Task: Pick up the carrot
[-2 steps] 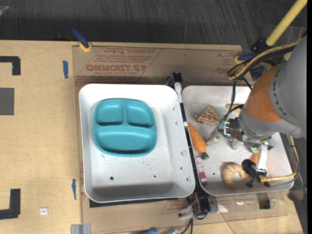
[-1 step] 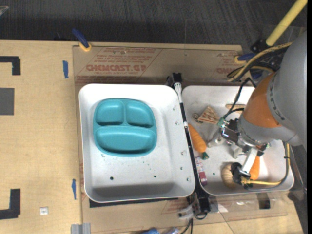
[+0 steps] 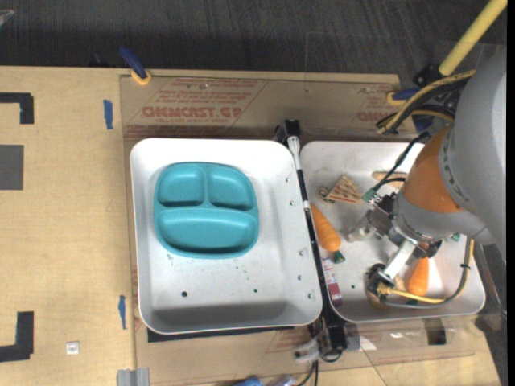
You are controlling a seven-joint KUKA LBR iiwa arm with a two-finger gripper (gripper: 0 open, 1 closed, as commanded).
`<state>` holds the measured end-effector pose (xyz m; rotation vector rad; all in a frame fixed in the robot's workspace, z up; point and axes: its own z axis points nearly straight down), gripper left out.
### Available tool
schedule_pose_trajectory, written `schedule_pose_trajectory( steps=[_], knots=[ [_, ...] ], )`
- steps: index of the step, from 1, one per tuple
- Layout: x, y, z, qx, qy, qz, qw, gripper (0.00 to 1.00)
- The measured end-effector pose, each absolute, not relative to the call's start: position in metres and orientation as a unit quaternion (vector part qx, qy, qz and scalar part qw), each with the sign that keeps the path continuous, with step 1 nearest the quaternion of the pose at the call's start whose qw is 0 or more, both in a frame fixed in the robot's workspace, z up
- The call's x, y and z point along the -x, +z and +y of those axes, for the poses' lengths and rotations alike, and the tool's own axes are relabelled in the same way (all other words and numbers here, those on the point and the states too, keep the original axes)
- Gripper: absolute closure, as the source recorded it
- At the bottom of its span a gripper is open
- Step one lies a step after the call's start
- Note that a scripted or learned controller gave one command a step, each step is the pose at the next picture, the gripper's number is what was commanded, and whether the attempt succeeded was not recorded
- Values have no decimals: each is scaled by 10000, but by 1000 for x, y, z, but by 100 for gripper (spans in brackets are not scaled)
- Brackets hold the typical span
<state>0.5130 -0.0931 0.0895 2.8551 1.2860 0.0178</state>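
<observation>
The arm [image 3: 475,127] is cut off by the right edge of the frame and covers the right bin's [image 3: 354,155] far right wall and part of its floor. At lower right, the gripper [image 3: 385,276] sits among cables, and its tip is too cluttered to read. An orange piece [image 3: 418,276] just beside it is partly hidden by the wrist; what it is cannot be told. A tan item [image 3: 342,190] at the bin's upper left is too small to identify. The yellow rod [image 3: 481,24] leaves the frame at upper right.

carrot [image 3: 326,230] open above, bin wall [image 3: 306,215] hard alongside
</observation>
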Motion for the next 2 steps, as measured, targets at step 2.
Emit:
schedule_pose_trajectory(
  steps=[2],
  knots=[
    [-495,185,-24,-9724,1,2332,-10,0]
  ],
)
